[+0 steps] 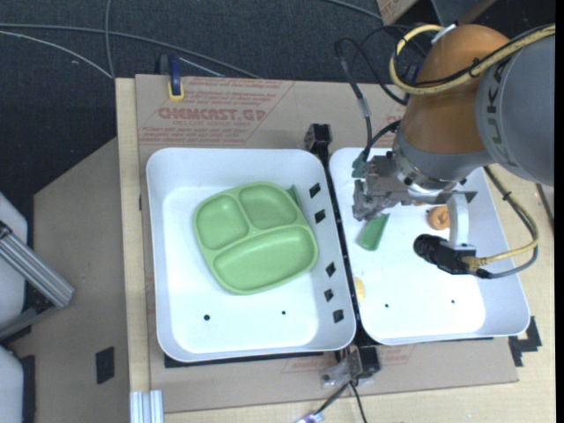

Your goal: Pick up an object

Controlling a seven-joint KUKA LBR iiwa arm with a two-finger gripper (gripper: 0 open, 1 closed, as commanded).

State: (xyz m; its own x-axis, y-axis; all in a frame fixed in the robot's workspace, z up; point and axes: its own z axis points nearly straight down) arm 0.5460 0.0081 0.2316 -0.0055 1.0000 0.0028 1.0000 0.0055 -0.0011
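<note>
Green piece (373, 233), one small oblong, lies in the right bin (441, 322) near that bin's left wall, tilted, with its upper end just under the hand (374, 199). The view from above does not settle whether piece and hand touch, and I cannot tell whether the hand is released or clenched, or whether it grips anything. The hand hangs over the upper left part of the right bin, and behind it the arm (458, 95) runs up and off to the right, its orange band above the wrist and grey casing beyond.

To the right of the hand, in the same bin, sits one small orange piece (438, 217), apart from the green one. That makes two loose things in the right bin. Its floor also carries two small dark dots toward the near edge.

Just beside it is the left bin (167, 236), so there are two bins in all, their walls meeting in the middle. In the left bin lies one green plate (256, 236), flat, with three compartments: two small ones at the far side and one long one at the near side. Two dark dots mark this bin's floor as well.

Both bins rest on the table (220, 104), which bears red print. One blue clamp (174, 76) grips its far edge.
</note>
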